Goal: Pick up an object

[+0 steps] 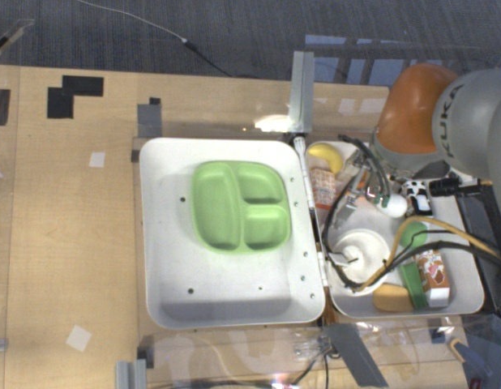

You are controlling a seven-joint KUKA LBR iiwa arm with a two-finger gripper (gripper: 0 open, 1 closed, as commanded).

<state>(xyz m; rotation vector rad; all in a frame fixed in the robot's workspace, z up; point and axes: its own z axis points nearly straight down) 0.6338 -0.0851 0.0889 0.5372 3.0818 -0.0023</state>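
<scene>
Wooden bench (pixel 64 241), two white bins; left bin (pixel 169 298) with green divided tray (pixel 238 205). Gripper (pixel 366 254) low in crowded right bin (pixel 469 298) among banana (pixel 327 157), carton (pixel 433 274); grasp state impossible to tell. Best to settle on one isolated item, descend squarely, lift slowly clear of cables.

A green divided tray (pixel 238 207) lies flat, face up, in the middle of the left bin (pixel 177 298). The right bin (pixel 469 294) holds a clutter: a yellow banana (pixel 326 157) at twelve o'clock, a white cup (pixel 361 250) centrally, a tan piece (pixel 390 298) at six o'clock, a small carton (pixel 433 275) at four o'clock.
</scene>
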